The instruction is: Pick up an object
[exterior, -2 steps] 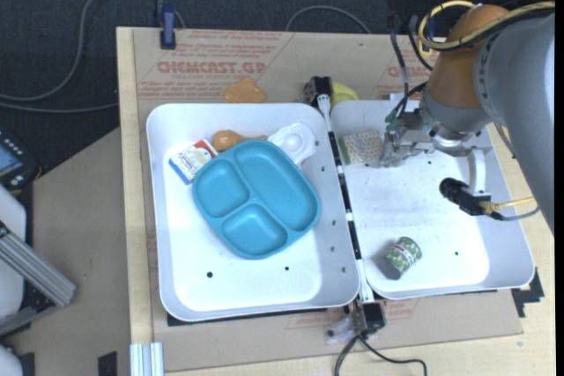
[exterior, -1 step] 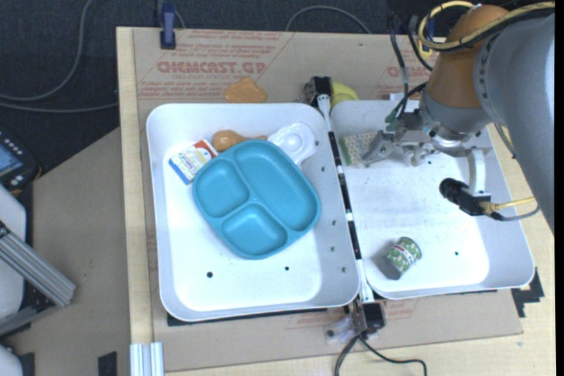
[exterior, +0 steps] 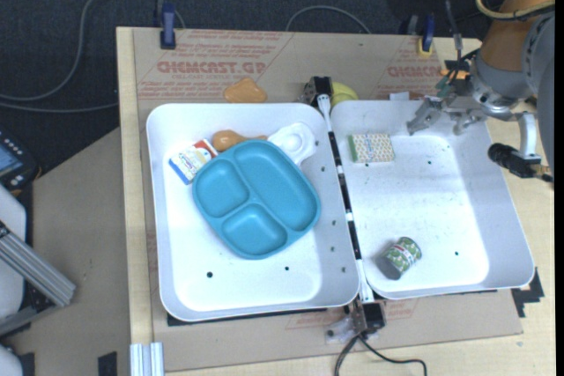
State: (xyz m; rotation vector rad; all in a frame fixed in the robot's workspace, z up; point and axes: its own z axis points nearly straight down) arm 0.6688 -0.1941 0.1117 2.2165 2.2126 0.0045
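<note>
The right bin [exterior: 467,216] holds a flat speckled green-and-white packet [exterior: 372,147] near its far left corner and a small green-labelled can [exterior: 401,256] lying on its side near the front. My gripper [exterior: 441,120] hovers over the far right corner of this bin, to the right of the packet. It is open, its fingers spread with nothing between them. In the left bin [exterior: 176,260] lies a blue divided plate [exterior: 256,198], with a small carton [exterior: 191,160], an orange item [exterior: 227,139] and a white cup [exterior: 293,139] along its far side.
An orange object [exterior: 245,90] and a yellow-green ball [exterior: 343,92] rest on the bench behind the bins. Blue clamps [exterior: 166,24] [exterior: 426,31] hold the board's far edge. The arm's body [exterior: 515,40] rises at the far right.
</note>
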